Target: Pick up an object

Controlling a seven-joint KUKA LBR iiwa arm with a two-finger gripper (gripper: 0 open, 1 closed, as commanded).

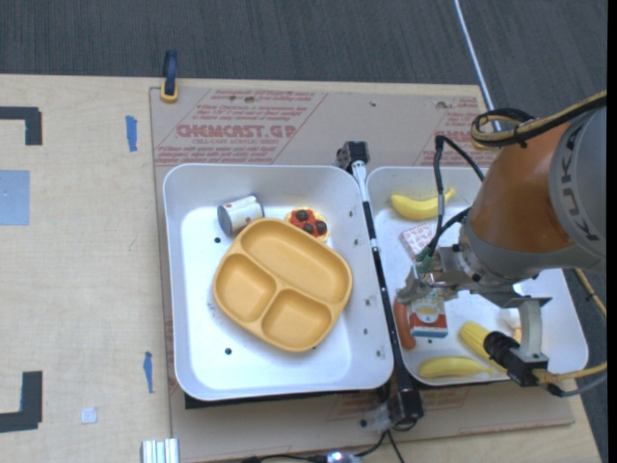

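Camera view is looking down on the pincer (425, 280), which is hanging low inside the right bin (576, 316), near its left wall; whether it is gripping anything, I cannot tell from this angle. Right beneath it a small white and orange carton (430, 320) is lying on the bin floor, with a slim red-orange item (404, 328) sitting just beside it against the bin wall. The bulky grey and orange arm (535, 201) is looming over the middle of this bin and hiding much of the floor there. A yellow banana (420, 204) is lying toward the far end, and a patterned packet (416, 240) is resting between it and the pincer. Two more yellow bananas are sitting at the near end, one (451, 366) along the front edge and one (475, 337) just above it, partly covered by black hardware. Over in the left bin (183, 287), a yellow divided plate (281, 284) is taking up the centre, a small grey can (239, 214) is lying on its side behind it, and a red-topped tart (308, 223) is sitting beside that. Both bins are resting on a brown printed board (241, 123) on the pale wooden table (77, 258), with dark grey carpet (289, 17) stretching beyond.
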